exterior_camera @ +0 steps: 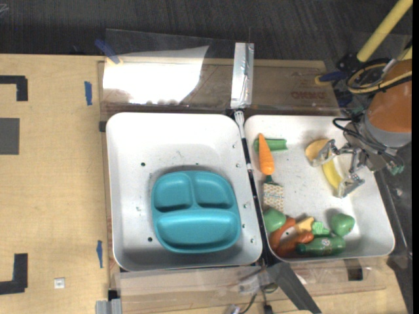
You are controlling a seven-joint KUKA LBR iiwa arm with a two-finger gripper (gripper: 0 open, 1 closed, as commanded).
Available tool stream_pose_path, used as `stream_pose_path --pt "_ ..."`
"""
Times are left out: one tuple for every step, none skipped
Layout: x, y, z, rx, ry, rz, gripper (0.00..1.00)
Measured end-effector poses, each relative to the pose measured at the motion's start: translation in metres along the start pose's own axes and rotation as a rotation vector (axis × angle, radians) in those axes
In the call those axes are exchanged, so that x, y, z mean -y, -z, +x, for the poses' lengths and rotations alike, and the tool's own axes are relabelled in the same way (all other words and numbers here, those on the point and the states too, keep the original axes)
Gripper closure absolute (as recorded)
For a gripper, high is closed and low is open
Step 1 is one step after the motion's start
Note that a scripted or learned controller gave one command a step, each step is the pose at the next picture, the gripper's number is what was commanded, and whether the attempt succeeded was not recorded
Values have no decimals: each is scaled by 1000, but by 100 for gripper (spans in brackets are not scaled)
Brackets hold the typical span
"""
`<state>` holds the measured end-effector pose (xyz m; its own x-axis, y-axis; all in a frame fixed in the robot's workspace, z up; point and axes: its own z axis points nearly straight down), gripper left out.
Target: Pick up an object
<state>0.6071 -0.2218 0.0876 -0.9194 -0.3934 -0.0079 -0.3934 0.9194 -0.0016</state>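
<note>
- Camera view shows the metal two-finger jaws low in the right white bin [383, 234], with the gripper [346, 171] over a yellow, banana-shaped plastic piece [332, 174].
- Whether the jaws stand wide, narrow or clamped on that yellow piece I cannot tell; the metal parts and the piece overlap, and no clear gap or pinch is visible.
- Just beside the yellow piece, toward the bin's back, lies a pale tan rounded object [316, 149], close to or touching the jaws' left part.
- Above the wrist sits the orange band of the grey arm [391, 106], reaching in from the right with dark cables looped around it.
- Farther left in the same bin lies an orange plastic carrot [265, 157] with a green top, and along the near wall a cluster: a green rounded toy [342, 224], a dark green bottle-like piece [321, 244], and red and orange bits.
- Left white bin [121, 136] holds a teal divided plastic tray [195, 209], well apart from the jaws.
- Judged step: the grasp itself, at or around the yellow piece.
- Next move calls for a firm closure, then a straight lift without nudging the tan object.
</note>
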Motion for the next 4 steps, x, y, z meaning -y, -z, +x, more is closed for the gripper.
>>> stream_pose_path --pt "-4 0 8 1 -28 0 0" --pt "-21 1 48 1 -141 2 0" --pt "-32 2 41 0 -227 4 0" --pt "-33 13 38 11 -226 8 100"
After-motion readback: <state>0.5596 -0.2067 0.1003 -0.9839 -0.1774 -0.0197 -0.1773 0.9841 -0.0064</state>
